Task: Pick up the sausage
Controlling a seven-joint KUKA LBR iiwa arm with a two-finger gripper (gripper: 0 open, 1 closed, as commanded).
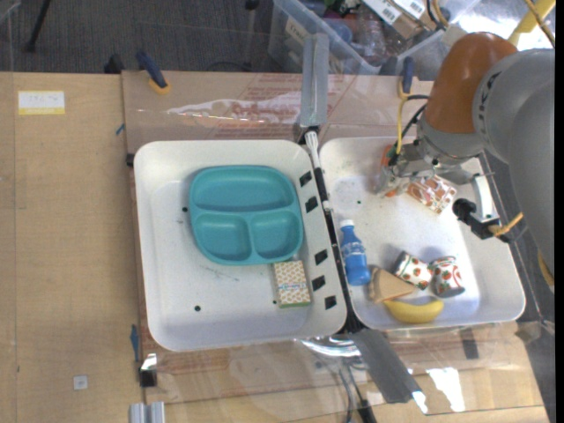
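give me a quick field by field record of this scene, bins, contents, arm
left bin: teal divided plate; patterned square packet beside its near right corner
right bin: blue bottle by the divider; banana at the near edge; red and white packets just above it; another red and white packet farther back
arm: reaches in from the right over the right bin's far end
tool: low near the far packet, finger state unclear
sausage: cannot pick it out with confidence

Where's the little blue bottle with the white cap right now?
The small blue plastic bottle lies in the right white bin, against the divider between the bins, just left of the tan wedge and above the yellow banana.
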